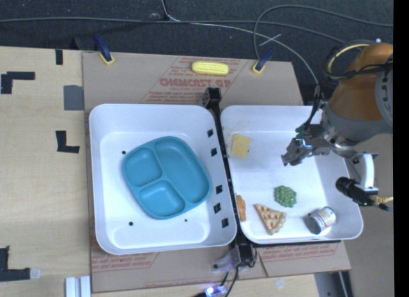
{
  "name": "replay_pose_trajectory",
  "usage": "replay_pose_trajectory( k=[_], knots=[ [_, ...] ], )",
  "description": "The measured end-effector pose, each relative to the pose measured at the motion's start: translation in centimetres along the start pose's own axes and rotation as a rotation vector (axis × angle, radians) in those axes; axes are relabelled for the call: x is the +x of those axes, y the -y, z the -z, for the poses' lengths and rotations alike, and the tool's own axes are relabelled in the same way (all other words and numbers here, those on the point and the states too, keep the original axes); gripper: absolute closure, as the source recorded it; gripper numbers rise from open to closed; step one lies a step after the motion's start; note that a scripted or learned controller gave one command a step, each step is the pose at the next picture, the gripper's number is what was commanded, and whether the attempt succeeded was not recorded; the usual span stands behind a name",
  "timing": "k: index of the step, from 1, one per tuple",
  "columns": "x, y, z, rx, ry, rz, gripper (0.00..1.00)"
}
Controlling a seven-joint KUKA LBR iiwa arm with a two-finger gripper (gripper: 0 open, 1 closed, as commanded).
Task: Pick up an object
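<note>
Camera view, left bin holding blue tray, right bin holding cheese, claw grip unclear

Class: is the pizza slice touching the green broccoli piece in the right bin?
Apart. The camera view shows bare white bin floor between the broccoli and the pizza slice.
</note>
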State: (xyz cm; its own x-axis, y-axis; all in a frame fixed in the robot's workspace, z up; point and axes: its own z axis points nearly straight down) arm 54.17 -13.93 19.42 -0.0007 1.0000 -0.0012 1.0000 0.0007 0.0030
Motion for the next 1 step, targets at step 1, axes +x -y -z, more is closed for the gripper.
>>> replay_pose_trajectory(
  k=[1],
  knots=[
    [0.01,-0.07,2.17,0.002,-0.001,0.0,1.0]
  ],
)
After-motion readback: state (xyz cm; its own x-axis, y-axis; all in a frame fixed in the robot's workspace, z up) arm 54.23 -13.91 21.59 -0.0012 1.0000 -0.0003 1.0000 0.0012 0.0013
